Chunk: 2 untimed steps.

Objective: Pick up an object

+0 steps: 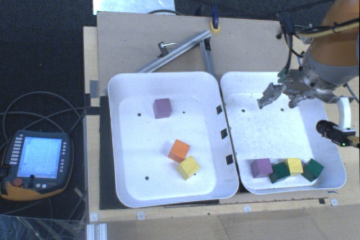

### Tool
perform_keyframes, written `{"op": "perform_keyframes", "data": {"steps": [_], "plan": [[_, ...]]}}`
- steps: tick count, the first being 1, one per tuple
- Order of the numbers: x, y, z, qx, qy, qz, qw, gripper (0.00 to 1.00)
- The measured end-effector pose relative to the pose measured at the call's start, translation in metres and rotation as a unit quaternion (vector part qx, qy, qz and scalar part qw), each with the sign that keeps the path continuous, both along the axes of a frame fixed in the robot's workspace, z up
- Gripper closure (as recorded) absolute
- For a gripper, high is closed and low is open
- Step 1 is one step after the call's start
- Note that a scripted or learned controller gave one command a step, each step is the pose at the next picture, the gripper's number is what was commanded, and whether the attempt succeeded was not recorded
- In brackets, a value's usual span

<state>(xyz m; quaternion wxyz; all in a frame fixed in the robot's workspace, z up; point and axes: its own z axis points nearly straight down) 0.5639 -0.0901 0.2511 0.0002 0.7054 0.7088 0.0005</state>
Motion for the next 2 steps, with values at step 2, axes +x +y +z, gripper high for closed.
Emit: {"op": "perform_keyframes", "data": {"steps": [2], "plan": [[0.005, 0.008, -0.053, 0.0001, 0.002, -0.001, 1.0000, 0.00]]}}
